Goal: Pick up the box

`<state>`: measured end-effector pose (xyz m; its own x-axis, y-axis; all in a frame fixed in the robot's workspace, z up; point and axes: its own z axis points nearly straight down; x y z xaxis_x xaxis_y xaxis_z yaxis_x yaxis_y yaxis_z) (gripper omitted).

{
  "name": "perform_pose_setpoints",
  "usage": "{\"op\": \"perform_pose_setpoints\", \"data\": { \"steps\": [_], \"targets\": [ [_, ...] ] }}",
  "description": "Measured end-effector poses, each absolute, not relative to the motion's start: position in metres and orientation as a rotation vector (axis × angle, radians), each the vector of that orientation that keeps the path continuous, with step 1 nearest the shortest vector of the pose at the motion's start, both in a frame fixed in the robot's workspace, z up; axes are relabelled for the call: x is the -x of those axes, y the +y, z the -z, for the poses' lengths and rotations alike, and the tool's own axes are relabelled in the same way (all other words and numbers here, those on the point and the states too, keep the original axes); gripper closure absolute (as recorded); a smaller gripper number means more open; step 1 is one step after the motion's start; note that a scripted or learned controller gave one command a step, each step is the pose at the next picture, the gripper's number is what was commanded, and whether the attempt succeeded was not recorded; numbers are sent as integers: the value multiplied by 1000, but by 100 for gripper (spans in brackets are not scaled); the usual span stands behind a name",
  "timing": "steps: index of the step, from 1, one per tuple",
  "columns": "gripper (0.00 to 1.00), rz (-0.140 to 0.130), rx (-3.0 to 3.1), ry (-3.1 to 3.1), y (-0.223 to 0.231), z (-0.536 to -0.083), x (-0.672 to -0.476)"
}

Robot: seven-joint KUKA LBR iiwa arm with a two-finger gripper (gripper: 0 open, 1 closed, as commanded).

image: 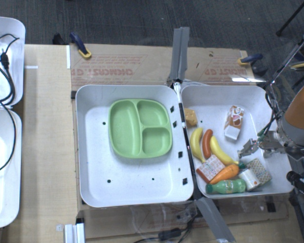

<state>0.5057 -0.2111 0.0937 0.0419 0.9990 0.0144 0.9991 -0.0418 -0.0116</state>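
Note:
An orange-and-white carton box lies in the right bin, towards its back right. A small red-and-white box lies near the front, between a banana and a carrot. A patterned box sits at the front right. My gripper reaches in from the right and hovers between the carton and the patterned box. It is open, with nothing between its fingers.
The right bin also holds a second banana, a hot dog, a bread piece, a green bottle and a white block. A green divided plate lies in the left bin.

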Motion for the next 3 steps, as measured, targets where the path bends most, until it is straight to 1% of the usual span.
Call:
{"op": "perform_pose_setpoints", "data": {
  "steps": [1,2,3],
  "targets": [
    [0,4,2254,-2162,-211,-94,-506],
    [0,7,2182,-2249,-212,-89,-480],
    [100,-5,2187,-2238,-216,-93,-478]
  ]
}}
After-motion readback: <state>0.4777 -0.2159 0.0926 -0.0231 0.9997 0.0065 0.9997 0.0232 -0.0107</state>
